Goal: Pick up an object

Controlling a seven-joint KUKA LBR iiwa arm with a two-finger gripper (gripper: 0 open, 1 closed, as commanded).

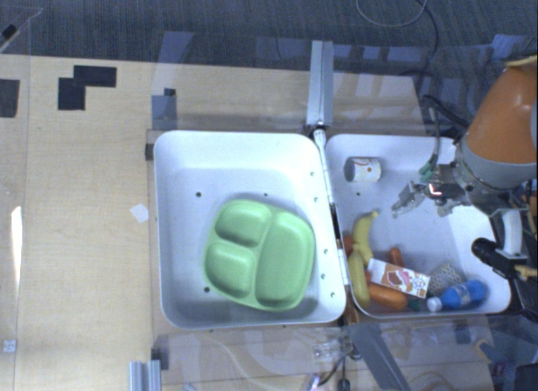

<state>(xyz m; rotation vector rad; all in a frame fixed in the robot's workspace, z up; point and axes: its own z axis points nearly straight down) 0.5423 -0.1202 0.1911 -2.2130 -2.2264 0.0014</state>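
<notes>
Objects sit bunched at the near side of the right bin (496,301) — banana (361,256), small carton (398,277), blue-capped bottle (456,296); a white cup (363,169) lies alone at the far left corner. My pincer (418,196) hovers mid-bin, fingers spread open, gripping nothing. Green divided plate (260,253) rests in the left bin (181,213).

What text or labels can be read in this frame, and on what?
None can be read.
Carton in the right bin: printed face, too blurred to read.
Small can: mark on its end, too small to read.
Blue bottle: no label can be made out.
</notes>
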